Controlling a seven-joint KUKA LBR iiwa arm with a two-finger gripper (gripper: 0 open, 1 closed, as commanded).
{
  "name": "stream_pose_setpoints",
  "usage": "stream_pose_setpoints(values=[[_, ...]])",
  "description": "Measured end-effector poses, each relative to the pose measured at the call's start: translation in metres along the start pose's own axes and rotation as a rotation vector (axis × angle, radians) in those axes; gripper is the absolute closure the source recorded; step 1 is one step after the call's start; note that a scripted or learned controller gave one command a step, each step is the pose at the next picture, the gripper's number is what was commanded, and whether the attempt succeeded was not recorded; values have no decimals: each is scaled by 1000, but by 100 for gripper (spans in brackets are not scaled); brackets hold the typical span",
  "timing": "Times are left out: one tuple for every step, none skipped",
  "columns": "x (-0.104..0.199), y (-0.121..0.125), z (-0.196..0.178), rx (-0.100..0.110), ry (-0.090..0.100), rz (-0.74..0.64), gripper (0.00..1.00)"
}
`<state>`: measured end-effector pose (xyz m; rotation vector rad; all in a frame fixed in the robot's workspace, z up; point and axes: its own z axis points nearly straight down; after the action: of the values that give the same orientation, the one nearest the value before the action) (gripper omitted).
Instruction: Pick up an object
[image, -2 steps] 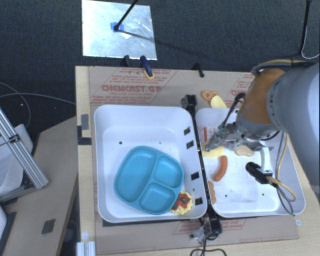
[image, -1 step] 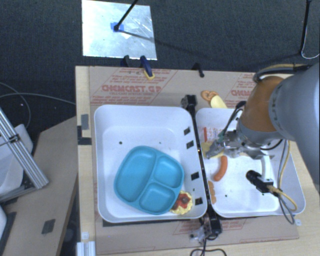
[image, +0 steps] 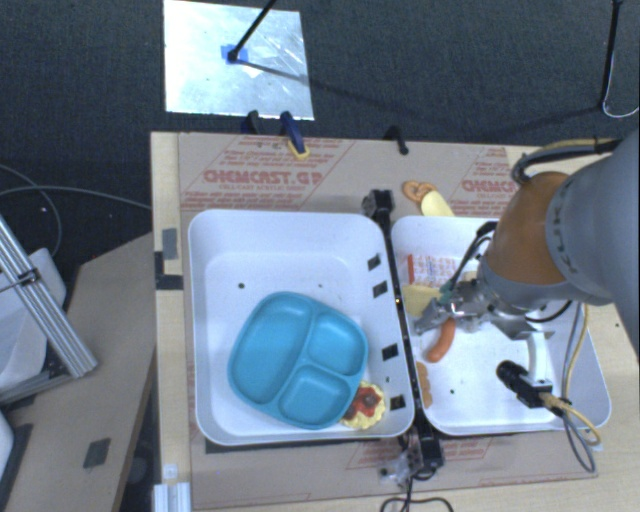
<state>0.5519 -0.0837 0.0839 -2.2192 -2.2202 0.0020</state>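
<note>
- My gripper (image: 447, 312) hangs low in the right bin (image: 580, 395), near its left wall.
- My fingers (image: 432, 318) look parted, tips spread just above an orange-red sausage-shaped toy (image: 441, 341); it lies on the bin floor, not between them.
- A white box with red print (image: 426, 268) lies at the bin's back.
- The left bin (image: 220, 250) holds a blue divided tray (image: 298, 359) with a small yellow-and-red toy (image: 364, 405) against its right corner.
</note>
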Motion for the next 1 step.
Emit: stream_pose_setpoints(values=[[0,2,-11,-5,0,-1,100]])
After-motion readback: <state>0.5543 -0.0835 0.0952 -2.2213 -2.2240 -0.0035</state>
